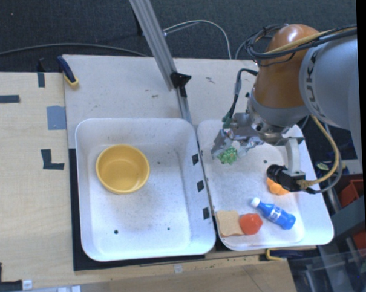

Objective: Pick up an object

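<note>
My gripper (226,148) hangs over the upper left part of the right bin (245,185). A small green leafy object (228,155) sits between its fingertips, just above the bin floor. Lower in the same bin lie a blue bottle with a white cap (274,213), a red ball-like object (251,223) and a tan sponge-like block (228,222). An orange object (275,185) lies at the right, partly covered by a black part of the arm. A yellow bowl (122,168) stands in the left bin (138,226).
A slanted metal pole (160,49) crosses the bench behind the bins. The grey and orange arm (289,77) fills the upper right. Cables (325,148) loop beside the right bin. Blue tape marks (56,116) lie on the bench at left.
</note>
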